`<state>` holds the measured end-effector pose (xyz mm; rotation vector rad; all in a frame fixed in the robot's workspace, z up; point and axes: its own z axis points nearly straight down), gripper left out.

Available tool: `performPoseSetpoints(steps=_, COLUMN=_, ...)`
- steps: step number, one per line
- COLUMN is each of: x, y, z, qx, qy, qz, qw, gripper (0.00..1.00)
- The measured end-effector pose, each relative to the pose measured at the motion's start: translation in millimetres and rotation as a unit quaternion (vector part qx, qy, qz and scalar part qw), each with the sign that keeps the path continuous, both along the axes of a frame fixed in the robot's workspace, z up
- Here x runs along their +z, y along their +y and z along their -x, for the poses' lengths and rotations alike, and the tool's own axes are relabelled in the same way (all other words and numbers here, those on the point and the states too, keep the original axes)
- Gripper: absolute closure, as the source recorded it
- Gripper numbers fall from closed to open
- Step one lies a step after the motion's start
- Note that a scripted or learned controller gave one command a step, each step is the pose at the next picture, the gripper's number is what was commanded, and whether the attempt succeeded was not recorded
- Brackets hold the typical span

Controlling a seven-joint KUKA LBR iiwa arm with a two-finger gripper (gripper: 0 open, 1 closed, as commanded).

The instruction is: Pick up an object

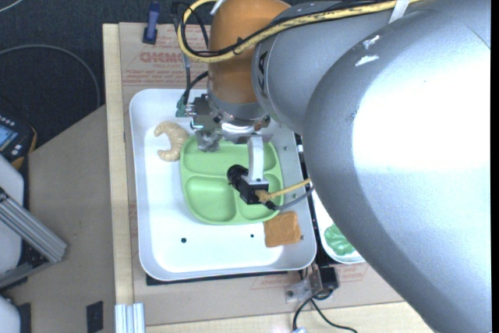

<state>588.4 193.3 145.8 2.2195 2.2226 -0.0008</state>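
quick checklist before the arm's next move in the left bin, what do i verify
1. Pincer is over the left bin: ok, it sits at the upper left edge of the green divided plate.
2. Anything gripped: cannot tell, the wrist hides it.
3. Croissant is uncovered: ok, it lies just left of the pincer, beside the plate.
4. Toast slice is free of the arm: ok, it is in the bin's lower right corner.
5. Right bin contents: cannot tell, the arm covers most of it.
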Motion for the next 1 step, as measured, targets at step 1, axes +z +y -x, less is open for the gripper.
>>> performPoseSetpoints(steps=1, x=199.1, y=-7.8, z=59.9, qx=0.000, qy=-0.009, qz=-0.0043, qw=1.0000, gripper=1.00)
